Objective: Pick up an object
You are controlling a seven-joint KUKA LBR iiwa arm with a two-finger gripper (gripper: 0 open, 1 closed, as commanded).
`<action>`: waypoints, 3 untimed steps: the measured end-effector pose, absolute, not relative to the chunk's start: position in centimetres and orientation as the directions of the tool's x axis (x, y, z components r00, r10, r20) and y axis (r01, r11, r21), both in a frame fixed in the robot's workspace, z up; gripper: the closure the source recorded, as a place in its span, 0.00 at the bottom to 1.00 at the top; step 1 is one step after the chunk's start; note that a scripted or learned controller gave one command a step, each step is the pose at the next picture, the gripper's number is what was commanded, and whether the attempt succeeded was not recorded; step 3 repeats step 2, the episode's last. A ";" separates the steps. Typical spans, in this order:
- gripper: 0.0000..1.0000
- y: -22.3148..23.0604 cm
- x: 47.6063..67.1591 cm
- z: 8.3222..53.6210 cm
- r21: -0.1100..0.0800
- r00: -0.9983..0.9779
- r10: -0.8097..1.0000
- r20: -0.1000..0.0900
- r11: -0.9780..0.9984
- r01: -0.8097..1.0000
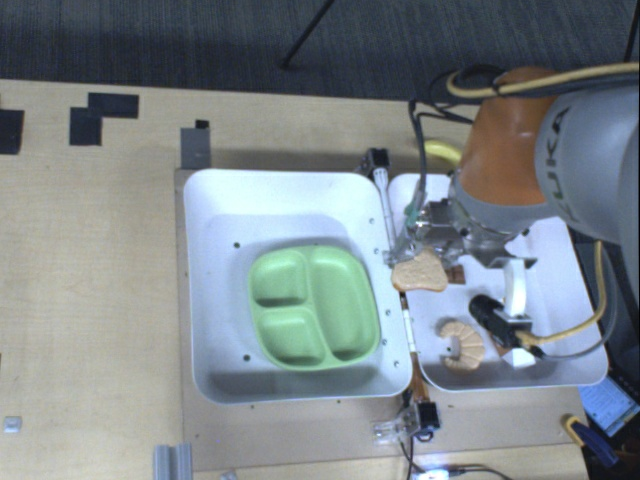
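Note:
My gripper (432, 240) reaches down at the left side of the right bin (560, 268), under the grey arm with its orange band. A flat tan piece like a slice of bread (420, 274) sits right below the gripper, by the wall between the bins. I cannot tell whether it is held or only touched. A curled tan and white piece (462, 343) rests near the right bin's front edge, apart from the gripper.
The left bin (220, 268) holds a green divided plate (312, 304) in its middle. A yellow curved thing (440, 153) shows at the right bin's far edge, partly hidden behind the arm. The arm covers much of the right bin.

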State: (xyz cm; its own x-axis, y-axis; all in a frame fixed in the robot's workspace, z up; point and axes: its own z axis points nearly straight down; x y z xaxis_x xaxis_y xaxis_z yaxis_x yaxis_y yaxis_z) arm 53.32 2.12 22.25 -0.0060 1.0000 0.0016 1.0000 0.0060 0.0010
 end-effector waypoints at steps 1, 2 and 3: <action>1.00 2.2 53.4 23.3 0.003 -0.012 1.000 0.002 0.012 1.000; 1.00 -0.7 51.1 22.8 0.001 -0.003 1.000 0.000 0.003 1.000; 1.00 -0.7 51.1 22.8 0.001 -0.003 1.000 0.000 0.003 1.000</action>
